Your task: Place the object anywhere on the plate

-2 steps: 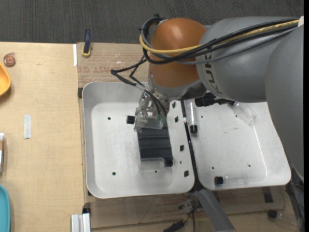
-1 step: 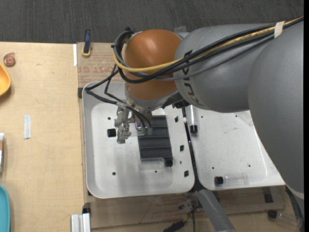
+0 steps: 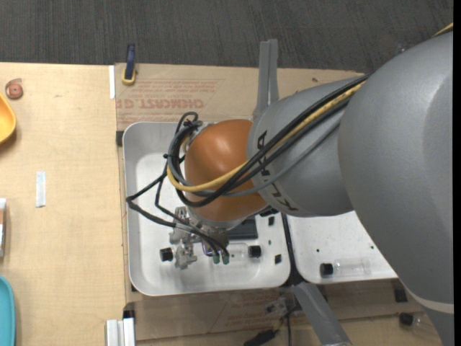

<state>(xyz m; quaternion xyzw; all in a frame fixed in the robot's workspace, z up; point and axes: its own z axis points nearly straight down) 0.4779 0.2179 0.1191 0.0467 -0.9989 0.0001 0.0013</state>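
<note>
Grey arm (image 3: 374,143): it fills your right side, orange band (image 3: 220,168) over the left bin (image 3: 137,193).
Gripper (image 3: 198,254): low in the left bin; you cannot tell how it stands.
Object: you cannot pick it out; small dark bits (image 3: 166,253) lie beside the gripper.
Right bin (image 3: 346,236): 1 clear tube (image 3: 346,269) on its floor.
Yellow dish (image 3: 6,121): far left edge.
</note>
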